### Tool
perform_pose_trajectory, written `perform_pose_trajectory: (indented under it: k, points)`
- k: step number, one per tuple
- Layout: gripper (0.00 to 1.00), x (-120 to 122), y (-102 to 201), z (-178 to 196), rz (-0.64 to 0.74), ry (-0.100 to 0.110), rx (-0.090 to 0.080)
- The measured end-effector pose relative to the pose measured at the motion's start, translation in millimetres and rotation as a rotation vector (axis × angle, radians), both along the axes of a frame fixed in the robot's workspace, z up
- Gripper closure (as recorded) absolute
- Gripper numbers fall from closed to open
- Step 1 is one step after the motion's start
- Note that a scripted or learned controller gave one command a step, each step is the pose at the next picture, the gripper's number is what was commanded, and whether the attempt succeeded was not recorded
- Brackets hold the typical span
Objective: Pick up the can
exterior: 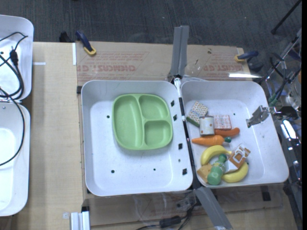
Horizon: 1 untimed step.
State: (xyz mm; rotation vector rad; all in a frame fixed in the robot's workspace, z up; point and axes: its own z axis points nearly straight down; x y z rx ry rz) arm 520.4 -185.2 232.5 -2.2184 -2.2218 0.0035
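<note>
One can (206, 125) in right bin (268, 143), well left of gripper (257, 116) at bin's edge; jaw state unclear.

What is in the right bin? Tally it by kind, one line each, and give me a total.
Can: 1
Bananas: 2
Carrots: 2
Green bottle: 1
Packets and cartons: 3
Total: 9

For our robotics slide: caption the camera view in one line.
Gripper poised at right bin's edge; can lies among toy food; green plate in left bin.
</note>
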Motion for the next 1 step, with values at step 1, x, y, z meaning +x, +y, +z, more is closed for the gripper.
perform_pose_trajectory:
  k: [1]
  points:
    - [0.00,-27.9,19.6,-129.9,0.184,-0.001,0.001]
